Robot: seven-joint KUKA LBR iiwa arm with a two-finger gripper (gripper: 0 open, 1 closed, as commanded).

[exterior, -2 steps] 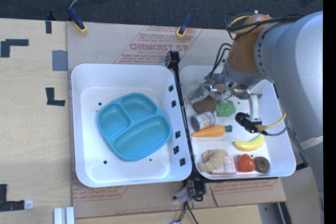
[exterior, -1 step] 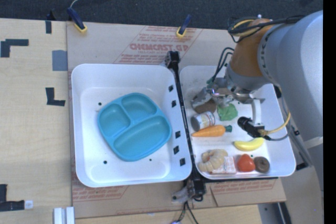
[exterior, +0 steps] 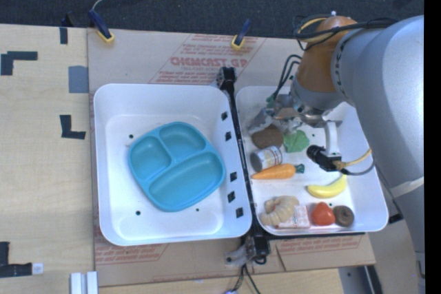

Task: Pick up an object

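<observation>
- We're looking down on the right bin (exterior: 375,213), packed with toy food so the arm has plenty to choose from; the blue divided plate (exterior: 178,164) sits alone in the left bin (exterior: 110,217).
- The gripper (exterior: 275,117) is low at the bin's far end, right over a brown piece (exterior: 267,137), a green piece (exterior: 296,142) just beside it.
- Nearer us from it lie a can (exterior: 265,158), carrot (exterior: 275,172) and banana (exterior: 326,188).
- How wide it stands we cannot tell; the wrist hides that, and nothing looks lifted.
</observation>
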